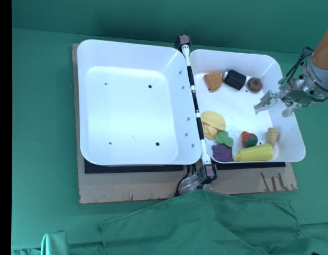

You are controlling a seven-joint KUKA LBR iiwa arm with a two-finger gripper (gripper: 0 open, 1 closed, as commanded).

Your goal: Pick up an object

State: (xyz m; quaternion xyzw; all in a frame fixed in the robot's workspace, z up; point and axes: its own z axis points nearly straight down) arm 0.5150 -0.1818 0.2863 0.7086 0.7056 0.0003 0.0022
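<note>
The right white bin (243, 60) holds several toy foods. Along its far side lie an orange waffle piece (212, 81), a black block (234, 79) and a brown donut (254, 84). Nearer the front sit a yellow piece (212, 122), a green piece (224, 138), purple grapes (222, 153), a red strawberry (249, 139), a yellow corn cob (254, 153) and a small cone (272, 136). My gripper (275, 105) hovers over the bin's right side, above the cone and to the right of the donut. It is open, with nothing between its fingers.
The left white bin (132, 108) lies beside the right one, joined to it by a black-and-white divider bar (194, 105). Both rest on cardboard (126, 190) over green cloth. A fold of cloth (217, 222) bunches at the front.
</note>
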